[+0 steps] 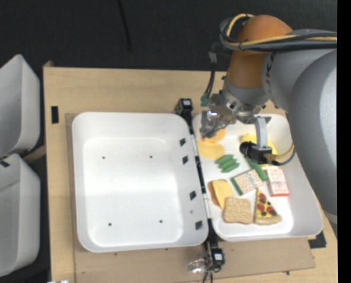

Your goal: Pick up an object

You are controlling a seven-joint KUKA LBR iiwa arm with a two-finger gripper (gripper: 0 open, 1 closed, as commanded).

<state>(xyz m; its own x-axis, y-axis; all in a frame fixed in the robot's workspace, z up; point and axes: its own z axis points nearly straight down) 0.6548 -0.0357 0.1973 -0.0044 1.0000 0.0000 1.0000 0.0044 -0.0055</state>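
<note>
Left bin [128, 181]: bare white floor, no objects counted in it. A divider edge with small black clips runs between it and the right bin [299, 217].

Right bin, far-left corner: gripper [209, 130] low over the toy food, arm reaching in from the right, orange band above the wrist. Fingers point down; whether they are spread or pressed together cannot be told at this angle, and nothing is visibly between them.

Directly beneath and just near-side of the fingertips: one pale yellow piece [211, 148], flattish, its long axis running roughly far-to-near. It lies touching or nearly touching the tips; which, I cannot say. Judged the likeliest target, since it sits closest; the move turns on a short drop straight down rather than any sideways travel.

Further right and nearer, counted one each:
- green bean pod [227, 163]
- orange-yellow wedge [219, 191]
- bread slice [238, 211]
- checked green card [245, 183]
- pizza slice [266, 208]
- pink-and-white packet [277, 181]
- yellow object [264, 143] at far right, partly hidden by a black cable fitting.
</note>
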